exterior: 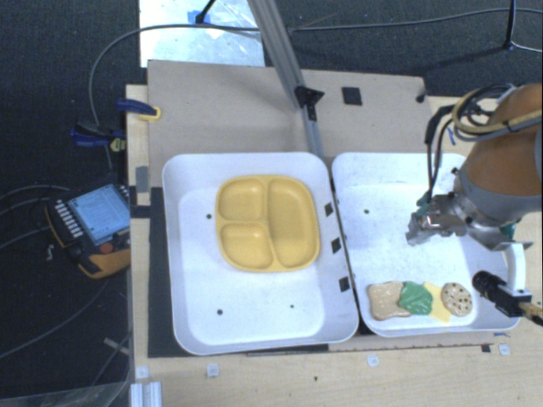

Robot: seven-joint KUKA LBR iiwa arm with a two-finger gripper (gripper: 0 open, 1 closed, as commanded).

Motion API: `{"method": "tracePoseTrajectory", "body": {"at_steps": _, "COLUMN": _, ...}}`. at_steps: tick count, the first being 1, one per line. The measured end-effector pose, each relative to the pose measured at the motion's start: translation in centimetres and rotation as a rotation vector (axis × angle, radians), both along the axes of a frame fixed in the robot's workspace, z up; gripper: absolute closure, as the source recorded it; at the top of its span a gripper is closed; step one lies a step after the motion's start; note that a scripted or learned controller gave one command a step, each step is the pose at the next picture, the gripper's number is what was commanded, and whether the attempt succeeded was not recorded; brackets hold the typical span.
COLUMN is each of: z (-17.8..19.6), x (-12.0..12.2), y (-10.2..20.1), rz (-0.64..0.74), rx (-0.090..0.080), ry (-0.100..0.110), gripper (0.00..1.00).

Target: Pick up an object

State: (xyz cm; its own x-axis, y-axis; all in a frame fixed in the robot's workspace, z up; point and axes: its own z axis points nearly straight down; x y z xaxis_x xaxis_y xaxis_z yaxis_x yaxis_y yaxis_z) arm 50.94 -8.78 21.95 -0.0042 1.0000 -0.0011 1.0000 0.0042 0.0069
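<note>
The fingers [422, 227], their opening impossible to tell, hover above the toast [387, 300] and leaf [415, 298], positioned to descend.

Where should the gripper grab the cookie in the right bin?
Grip the cookie across its round rim, coming straight down. It lies flat at the row's right end, so its right edge is free; its left edge abuts the yellow piece. The gripper hovers above-left.
</note>
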Motion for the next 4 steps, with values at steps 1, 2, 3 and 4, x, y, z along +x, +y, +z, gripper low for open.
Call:
{"method": "tracePoseTrajectory", "body": {"at_steps": 1, "z": 0.3, "x": 0.1, "y": 0.0, "rz": 0.0, "rx": 0.001, "ry": 0.004, "gripper": 1.0}}
{"method": "tracePoseTrajectory", "body": {"at_steps": 2, "z": 1.4, "x": 1.2, "y": 4.9, "rz": 0.006, "rx": 0.003, "ry": 0.004, "gripper": 1.0}}
{"method": "tracePoseTrajectory", "body": {"at_steps": 3, "z": 1.2, "x": 1.4, "y": 10.9, "rz": 0.007, "rx": 0.004, "ry": 0.005, "gripper": 1.0}}
{"method": "tracePoseTrajectory", "body": {"at_steps": 4, "z": 1.7, "x": 2.1, "y": 16.0, "rz": 0.007, "rx": 0.004, "ry": 0.004, "gripper": 1.0}}
